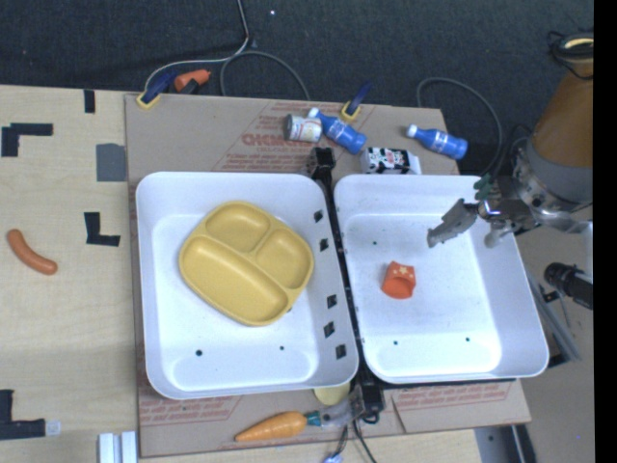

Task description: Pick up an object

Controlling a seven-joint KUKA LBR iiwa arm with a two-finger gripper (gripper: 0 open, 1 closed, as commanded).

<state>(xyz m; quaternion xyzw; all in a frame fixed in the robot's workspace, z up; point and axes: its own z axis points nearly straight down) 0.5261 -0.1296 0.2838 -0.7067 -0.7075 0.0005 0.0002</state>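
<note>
Near to far. Toy carrot [273, 426] on the cardboard at the near edge, outside both bins. Left bin [164, 355]: yellow divided plate [247, 260], untouched. Right bin [516, 350]: one small orange-red block [398, 281], mid-floor, standing alone, well clear of the walls. Gripper [470, 225] hangs over the bin's far right part, fingers spread apart, nothing between them; one finger points toward 8 o'clock. Key relation: block lies at about 8 o'clock from the fingertips, near but not touching. Block looks squat, no clear long axis. Beyond the bins: two blue bottles [439, 142], clamps.
</note>
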